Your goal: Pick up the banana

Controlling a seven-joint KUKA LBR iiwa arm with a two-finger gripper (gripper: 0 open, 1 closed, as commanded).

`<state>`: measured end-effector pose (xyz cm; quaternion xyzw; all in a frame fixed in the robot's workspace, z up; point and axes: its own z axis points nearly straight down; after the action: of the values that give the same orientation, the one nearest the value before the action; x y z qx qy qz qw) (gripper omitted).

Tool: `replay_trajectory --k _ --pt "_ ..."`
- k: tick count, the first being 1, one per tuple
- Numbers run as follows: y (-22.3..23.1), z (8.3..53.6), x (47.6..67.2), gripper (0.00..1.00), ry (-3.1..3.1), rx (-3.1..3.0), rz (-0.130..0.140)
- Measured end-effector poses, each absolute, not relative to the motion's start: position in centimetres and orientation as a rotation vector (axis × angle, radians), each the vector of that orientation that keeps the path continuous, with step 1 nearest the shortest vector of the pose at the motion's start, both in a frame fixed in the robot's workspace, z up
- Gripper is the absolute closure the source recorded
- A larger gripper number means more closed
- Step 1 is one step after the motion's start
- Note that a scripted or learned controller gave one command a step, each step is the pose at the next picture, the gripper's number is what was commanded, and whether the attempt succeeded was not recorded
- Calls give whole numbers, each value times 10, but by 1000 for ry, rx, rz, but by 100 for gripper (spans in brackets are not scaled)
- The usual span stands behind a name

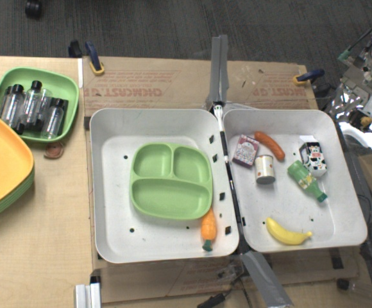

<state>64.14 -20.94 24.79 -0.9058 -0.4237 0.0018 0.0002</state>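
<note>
Since the banana (288, 231) lies alone at the near edge of the right bin (351, 172), you have clear access. Judge it light, curved, smooth-skinned; take it across the thick middle. Farther back sit a can (265, 169), a green bottle (306, 179), a carrot (270, 144). Jaws' state: cannot tell.

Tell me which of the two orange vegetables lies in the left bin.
The carrot with a green tip, beside the green plate. The other lies in the right bin.

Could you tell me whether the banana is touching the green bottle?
Apart: the camera view shows bare white bin floor between the banana and the green bottle.
</note>
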Motion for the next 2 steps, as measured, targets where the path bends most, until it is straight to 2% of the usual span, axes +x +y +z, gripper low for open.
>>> replay_trajectory --k 1,2 --pt "-207 225 623 100 -1257 -2877 7" --pt "-211 204 622 100 -736 -3052 8"
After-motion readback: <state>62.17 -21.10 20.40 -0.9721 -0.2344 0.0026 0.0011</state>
